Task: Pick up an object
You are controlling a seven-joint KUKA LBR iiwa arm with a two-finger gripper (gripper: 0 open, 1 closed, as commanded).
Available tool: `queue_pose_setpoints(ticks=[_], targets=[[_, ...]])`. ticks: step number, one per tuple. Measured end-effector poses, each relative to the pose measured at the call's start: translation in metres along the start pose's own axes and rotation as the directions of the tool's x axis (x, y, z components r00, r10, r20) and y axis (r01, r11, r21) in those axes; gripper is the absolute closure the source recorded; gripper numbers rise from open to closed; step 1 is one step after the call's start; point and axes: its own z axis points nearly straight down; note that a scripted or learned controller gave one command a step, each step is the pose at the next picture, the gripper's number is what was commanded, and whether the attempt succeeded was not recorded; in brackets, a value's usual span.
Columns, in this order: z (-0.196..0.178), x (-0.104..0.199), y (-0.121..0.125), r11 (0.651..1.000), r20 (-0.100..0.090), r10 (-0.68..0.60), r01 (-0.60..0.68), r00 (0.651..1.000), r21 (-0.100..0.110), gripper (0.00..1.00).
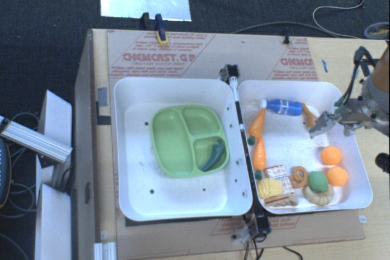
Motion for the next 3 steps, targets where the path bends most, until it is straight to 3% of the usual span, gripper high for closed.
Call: queue_pose_setpoints(ticks=[1, 2, 3], targets=[[-0.009, 0.008, 0.065, 1.0, 0.0, -0.002, 0.002, 1.0, -0.002, 0.0], [0.072, -0.024, 0.102, 1.0, 0.0, 0.002, -0.002, 1.0, 0.002, 0.0], [0.159, -0.05, 0.108, 1.0, 0.0, 0.002, -0.002, 1.0, 0.001, 0.0]])
